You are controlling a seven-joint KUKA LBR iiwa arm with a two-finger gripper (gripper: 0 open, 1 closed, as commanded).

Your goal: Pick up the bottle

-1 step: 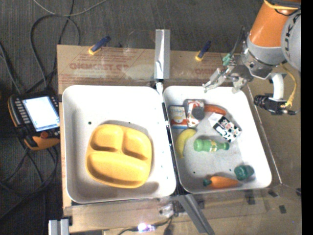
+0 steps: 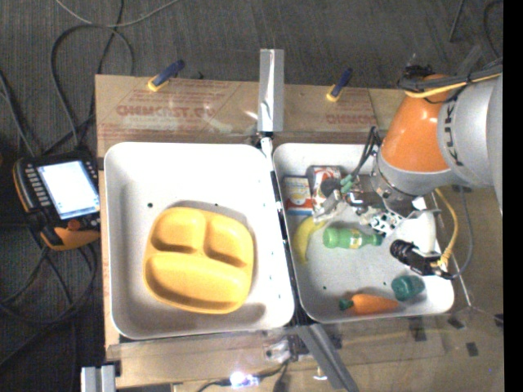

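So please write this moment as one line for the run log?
stage: approach | claw: over right bin, near bottle top | bottle: green, lying flat beside banana | left bin: yellow tray

Dark grey carpet floor (image 2: 204,23) with loose cables (image 2: 82,15) at 11 o'clock; a lit handheld screen (image 2: 64,188) at 9 o'clock.

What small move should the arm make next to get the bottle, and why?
Probably lower the gripper a little toward the near side of the right bin. The green bottle lies on its side just past the gripper, next to the banana, and nothing is between the fingers yet.
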